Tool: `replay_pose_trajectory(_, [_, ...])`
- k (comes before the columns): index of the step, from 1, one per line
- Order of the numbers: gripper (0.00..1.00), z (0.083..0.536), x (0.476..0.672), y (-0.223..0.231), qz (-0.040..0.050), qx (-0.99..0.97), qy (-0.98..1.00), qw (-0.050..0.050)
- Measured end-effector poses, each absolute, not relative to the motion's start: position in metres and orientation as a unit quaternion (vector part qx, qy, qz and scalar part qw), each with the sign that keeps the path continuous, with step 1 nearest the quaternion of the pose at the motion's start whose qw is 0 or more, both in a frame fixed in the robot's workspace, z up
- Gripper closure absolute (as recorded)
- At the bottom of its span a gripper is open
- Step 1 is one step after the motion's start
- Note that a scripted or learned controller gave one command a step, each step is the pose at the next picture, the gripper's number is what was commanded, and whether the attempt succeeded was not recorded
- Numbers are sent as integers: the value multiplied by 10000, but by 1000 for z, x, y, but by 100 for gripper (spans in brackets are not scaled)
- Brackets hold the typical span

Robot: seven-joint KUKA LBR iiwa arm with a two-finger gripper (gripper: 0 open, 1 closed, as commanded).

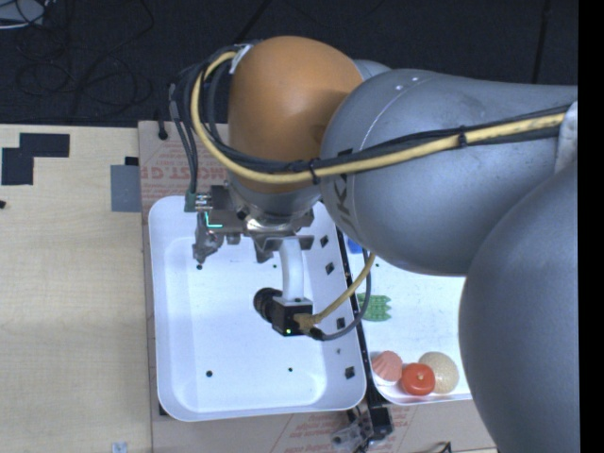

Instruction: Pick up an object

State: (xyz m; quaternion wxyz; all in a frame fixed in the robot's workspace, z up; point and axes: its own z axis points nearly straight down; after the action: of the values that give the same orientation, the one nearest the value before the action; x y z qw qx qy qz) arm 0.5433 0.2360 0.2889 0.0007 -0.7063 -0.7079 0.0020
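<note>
My gripper [236,245] hangs below the orange wrist band over the upper part of the left white bin [236,385]. In the right bin [425,295], near its front edge, lie a red round object [417,378], a beige round object [441,370] and a pink-and-white piece [385,366]. A green object [375,307] sits mid-bin beside the divider. Just under the arm a blue object [354,245] peeks out. The arm hides most of the right bin.
The big grey arm [444,187] spans the right half of the view. Brown cardboard [170,168] lies under the bins, and a pale wooden bench top [66,281] stretches to the left.
</note>
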Motion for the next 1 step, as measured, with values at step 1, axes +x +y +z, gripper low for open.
replay_pose_trajectory(1, [0,289,543,236,20,-7063,-7079,7])
